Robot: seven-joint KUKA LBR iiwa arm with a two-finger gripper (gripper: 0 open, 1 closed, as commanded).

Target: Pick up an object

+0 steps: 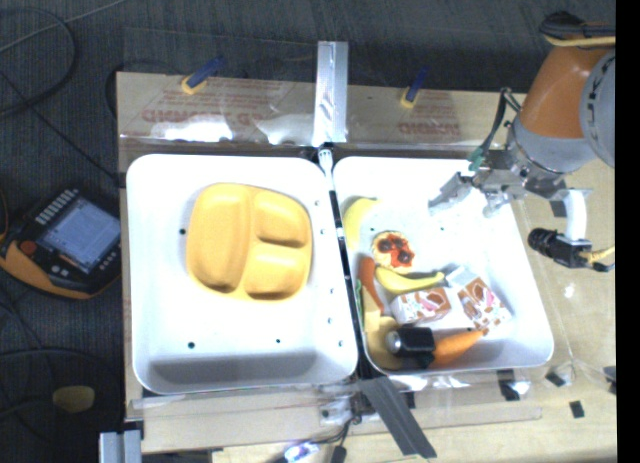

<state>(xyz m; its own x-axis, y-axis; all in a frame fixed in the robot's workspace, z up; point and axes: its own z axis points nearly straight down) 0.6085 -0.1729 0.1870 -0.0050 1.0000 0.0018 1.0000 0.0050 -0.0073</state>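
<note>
- End effector (470,189) hovers over the right bin (500,251), fingers spread, gripping nothing.
- Objects sit heaped at the bin's near-left: banana (408,278), carton (428,303), carrot (462,345).
- Pick not yet made; descent and grasp remain.

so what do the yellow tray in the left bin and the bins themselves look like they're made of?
Yellow tray: looks like moulded plastic, matte to satin, with soft rounded compartments and an even colour.
Bins: probably thin formed white plastic, smooth and slightly glossy, with rounded corners and a rolled rim. Neither can be confirmed from the look alone.
</note>
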